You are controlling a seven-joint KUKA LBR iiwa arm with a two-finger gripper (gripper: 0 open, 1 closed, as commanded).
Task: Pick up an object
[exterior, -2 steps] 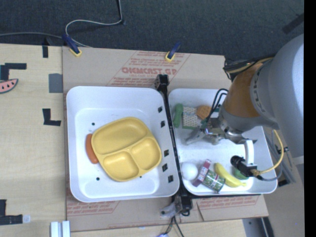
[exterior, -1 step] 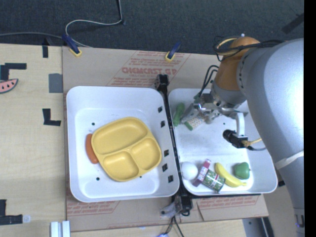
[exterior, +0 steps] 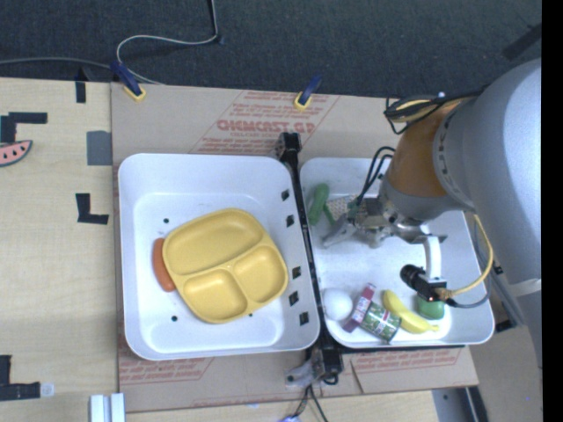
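The two-finger metal gripper [exterior: 337,227] sits low at ten o'clock in the right white bin [exterior: 466,328], fingers apart beside the long green vegetable-shaped toy [exterior: 318,202] and clamped on nothing, so the pick looks unfinished.

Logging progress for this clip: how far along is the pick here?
Done: the gripper is down in the right bin, next to the green object. In hand: nothing seen between its fingers. Left: grasp and lift; the banana, white ball and can lie untouched.
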